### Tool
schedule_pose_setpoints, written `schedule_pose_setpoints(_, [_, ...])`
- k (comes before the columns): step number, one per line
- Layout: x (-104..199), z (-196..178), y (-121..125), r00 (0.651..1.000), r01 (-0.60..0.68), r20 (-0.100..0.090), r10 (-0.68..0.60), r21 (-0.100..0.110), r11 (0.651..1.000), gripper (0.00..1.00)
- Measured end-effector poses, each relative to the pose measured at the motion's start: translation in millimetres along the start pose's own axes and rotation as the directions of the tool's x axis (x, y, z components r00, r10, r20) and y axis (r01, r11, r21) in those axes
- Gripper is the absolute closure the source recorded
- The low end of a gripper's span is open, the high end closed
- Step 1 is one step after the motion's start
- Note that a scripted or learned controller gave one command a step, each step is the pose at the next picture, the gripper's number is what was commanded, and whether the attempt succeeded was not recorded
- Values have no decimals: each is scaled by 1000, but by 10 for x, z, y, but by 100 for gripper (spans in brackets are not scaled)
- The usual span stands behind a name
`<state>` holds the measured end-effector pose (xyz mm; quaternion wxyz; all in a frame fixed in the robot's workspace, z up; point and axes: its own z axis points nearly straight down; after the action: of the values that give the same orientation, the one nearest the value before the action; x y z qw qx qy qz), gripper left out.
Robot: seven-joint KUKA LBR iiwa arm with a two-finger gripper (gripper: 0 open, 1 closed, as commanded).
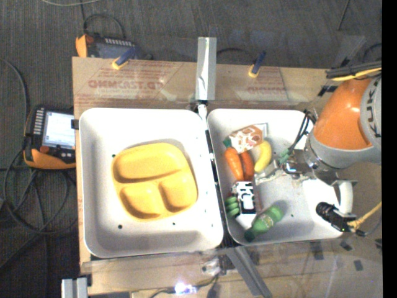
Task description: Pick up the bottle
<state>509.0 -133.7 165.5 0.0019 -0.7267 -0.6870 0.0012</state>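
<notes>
The bottle is green and lies on its side near the front wall of the right bin, its cap end pointing front-left. My gripper hangs over the middle of that bin, just right of the banana. It is behind the bottle and apart from it. The grey wrist and orange band reach in from the right and hide the bin's right side.
A carrot, a red-orange piece and a small printed box lie left of the gripper. A black-and-white item and a green toy sit beside the bottle. A yellow divided tray fills the left bin.
</notes>
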Motion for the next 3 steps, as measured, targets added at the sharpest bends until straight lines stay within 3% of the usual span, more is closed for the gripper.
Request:
schedule_pose_setpoints(1, [-187,614,-195,940,341,11,-340,-16,940,0])
schedule_pose_setpoints(3, [-164,714,-193,961,277,5,-277,-17,961,0])
